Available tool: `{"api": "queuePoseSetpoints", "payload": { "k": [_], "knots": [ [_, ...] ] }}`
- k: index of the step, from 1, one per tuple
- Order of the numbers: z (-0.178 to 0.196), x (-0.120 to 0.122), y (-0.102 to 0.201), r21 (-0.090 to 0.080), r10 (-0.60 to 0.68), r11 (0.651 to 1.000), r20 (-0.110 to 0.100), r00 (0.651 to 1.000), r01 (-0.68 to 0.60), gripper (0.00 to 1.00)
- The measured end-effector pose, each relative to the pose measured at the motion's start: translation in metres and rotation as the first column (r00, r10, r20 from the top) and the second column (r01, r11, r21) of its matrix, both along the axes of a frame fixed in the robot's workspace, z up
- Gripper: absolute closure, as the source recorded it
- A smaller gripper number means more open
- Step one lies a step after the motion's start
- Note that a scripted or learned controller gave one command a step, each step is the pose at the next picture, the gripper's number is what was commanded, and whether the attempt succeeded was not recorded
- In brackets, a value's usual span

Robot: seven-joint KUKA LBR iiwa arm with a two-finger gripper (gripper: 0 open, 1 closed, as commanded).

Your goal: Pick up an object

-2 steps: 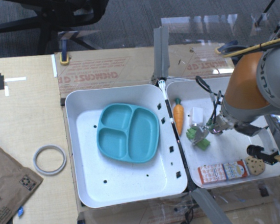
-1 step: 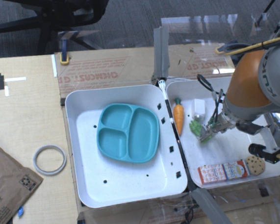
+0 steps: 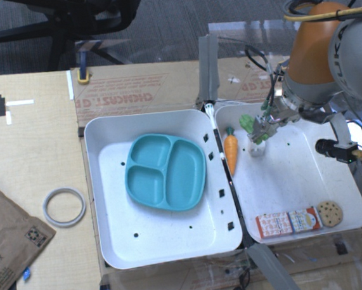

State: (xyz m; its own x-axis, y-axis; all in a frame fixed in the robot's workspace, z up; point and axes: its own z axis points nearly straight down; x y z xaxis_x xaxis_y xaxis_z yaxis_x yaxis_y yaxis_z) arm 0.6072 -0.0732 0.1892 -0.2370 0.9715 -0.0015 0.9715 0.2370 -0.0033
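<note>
Two white bins sit side by side on the worktop point(image 3: 29, 156), and from the single overhead camera we see the arm point(image 3: 324, 44) reaching in from the upper right of the frame. Its claw point(image 3: 261, 132) hangs low over the upper left corner of the right bin point(image 3: 299, 181), right at a small green leafy thing point(image 3: 248, 123). We cannot tell whether the claw is wide, narrow or closed on anything; the tip is too small and tangled with the green piece to read.

We judge the green thing to be the likeliest target. It looks like a toy vegetable top: light, probably soft or thin plastic, with an uneven outline that could slip or fold under a pinch. We would take it across its thickest clump rather than by a leaf edge.

Just left of it, along the wall between the bins, lies a carrot point(image 3: 231, 153), pointing toward the bottom of the frame. It seems light, stiff and smooth, so it may roll; a grip across its broad upper half would suit best.

Along the lower edge of the right bin lie a flat box point(image 3: 288, 222) and a cookie point(image 3: 329, 212), both low and hard to get under.

A blue divided plate point(image 3: 166, 172) rests in the left bin point(image 3: 108, 180); wide and shallow, it offers little but its rim.
</note>
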Motion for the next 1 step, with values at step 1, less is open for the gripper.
{"api": "queuePoseSetpoints", "payload": {
  "k": [1],
  "knots": [
    [-0.0010,0.0162,-0.0018,0.000,-0.038,0.999,-0.001,0.999,0.038,1.00]
  ]
}}
